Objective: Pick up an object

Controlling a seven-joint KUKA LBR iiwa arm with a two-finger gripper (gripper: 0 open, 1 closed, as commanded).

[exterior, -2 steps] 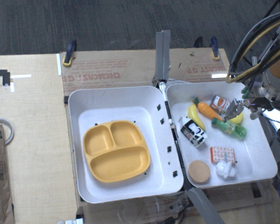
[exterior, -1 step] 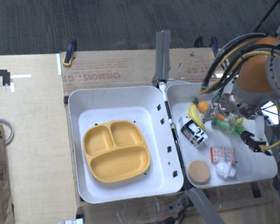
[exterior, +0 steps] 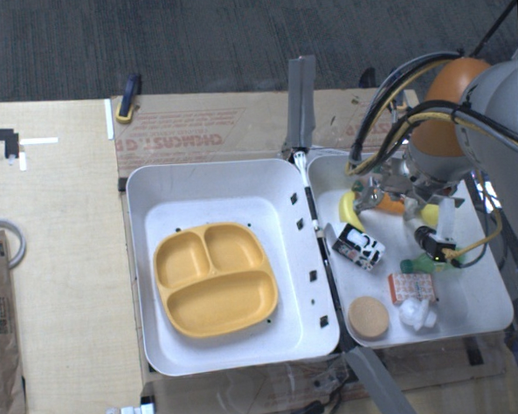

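Objects to pick: a loose bunch sitting in the right shallow white bin (exterior: 484,315); none of them is up off the bin floor as far as I can see
Black and white box: small printed carton (exterior: 358,245), lying tilted near the bin's left wall; dark with white patches, kinda cow-patterned
Yellow curved thing: banana-shaped piece (exterior: 349,209), just above the carton; its right end is tucked under the arm's hardware
Orange bit: small orange object (exterior: 390,206) right beside the yellow one, mostly hidden by the wrist so shape is anyone's guess
Round tan disc: flat cork-looking puck (exterior: 368,317) at the bin's near edge, lying flat
Red and white packet: small printed square (exterior: 413,286), just right of the disc; a crumpled white wad (exterior: 419,314) sits touching below it
Green piece: small green object (exterior: 417,265) just above the packet, partly covered by a cable
Gripper: two-finger gripper (exterior: 418,227) is down low inside the right bin, over the upper middle of the pile; cables and the wrist block the fingers, so honestly can't tell if it's released or clamped on anything
Left bin: left shallow white bin (exterior: 150,278) holds a yellow plastic divided plate (exterior: 215,279) with three compartments, sitting flat in the middle
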